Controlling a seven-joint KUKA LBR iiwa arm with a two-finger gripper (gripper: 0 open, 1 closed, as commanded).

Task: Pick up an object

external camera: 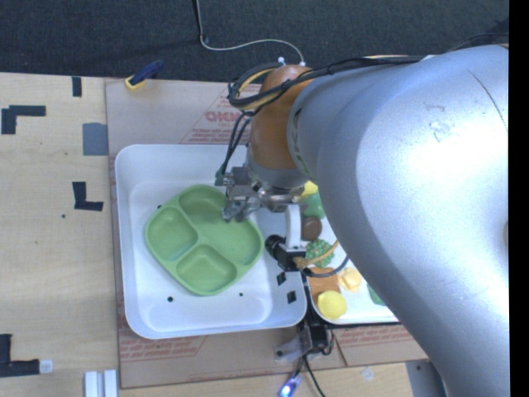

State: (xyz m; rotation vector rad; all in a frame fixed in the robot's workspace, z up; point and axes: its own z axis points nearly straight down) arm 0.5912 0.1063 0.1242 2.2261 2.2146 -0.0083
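A green divided plate [202, 240] lies flat in the left white bin [132, 180]. My gripper [235, 208] hangs low over the plate's upper right rim, reaching down from the orange-banded wrist [277, 135]. It is at or just above the plate's edge, and I see nothing lifted. The grey arm hides much of the right bin [357, 319].
Along the right bin's left side lie a yellow ball [332, 304], a pale yellow piece [351, 281], a green and orange toy [321, 255], a brown thing [312, 227] and a small yellow thing [310, 190]. A blue and yellow clip [144, 74] lies on the bench at the back left.
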